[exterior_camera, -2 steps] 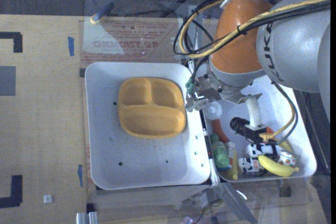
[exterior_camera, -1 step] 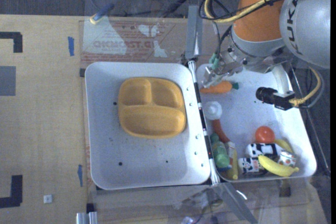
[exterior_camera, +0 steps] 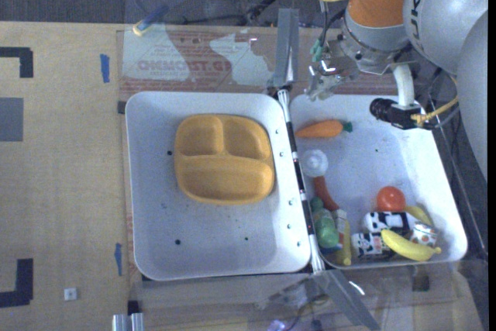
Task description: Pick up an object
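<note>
I see the gripper raised above the right bin, fingers apart and empty; the carrot waits unpicked.

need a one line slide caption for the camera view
KUKA arm's gripper hovers above the right bin near a toy carrot; a yellow divided plate sits in the left bin.

Two shallow white plastic bins are seen side by side. One yellow-orange divided tray is counted, one orange toy carrot, one yellow toy banana, one red-orange ball and one black-and-white patterned item. Other small pieces are too blurred to be counted.
</note>
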{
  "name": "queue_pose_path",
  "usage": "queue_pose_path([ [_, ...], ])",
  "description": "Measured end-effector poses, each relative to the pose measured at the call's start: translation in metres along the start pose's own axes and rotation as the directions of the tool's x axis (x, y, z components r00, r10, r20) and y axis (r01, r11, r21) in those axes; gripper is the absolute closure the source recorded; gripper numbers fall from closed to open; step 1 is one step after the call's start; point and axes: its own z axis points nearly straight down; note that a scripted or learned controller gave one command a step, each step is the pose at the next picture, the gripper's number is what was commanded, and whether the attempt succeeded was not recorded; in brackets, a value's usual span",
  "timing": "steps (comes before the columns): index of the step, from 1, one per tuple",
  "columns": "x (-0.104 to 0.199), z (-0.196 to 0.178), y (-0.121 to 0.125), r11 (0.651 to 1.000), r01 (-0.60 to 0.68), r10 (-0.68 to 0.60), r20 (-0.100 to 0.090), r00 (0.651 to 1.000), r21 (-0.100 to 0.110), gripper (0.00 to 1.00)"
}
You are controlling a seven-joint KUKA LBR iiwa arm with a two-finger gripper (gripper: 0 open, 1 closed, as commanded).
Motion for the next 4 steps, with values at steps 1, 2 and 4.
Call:
queue_pose_path([
  [1, 0.017, 0.005, -0.057, 0.954, -0.301, 0.301, -0.001, 0.954, 0.009, 1.0],
  [2, -0.005, 0.046, -0.051, 0.999, 0.054, -0.054, -0.003, 0.999, 0.006, 1.0],
  [4, -0.001, 0.019, -0.088, 0.985, 0.172, -0.172, -0.001, 0.985, 0.001, 1.0],
])
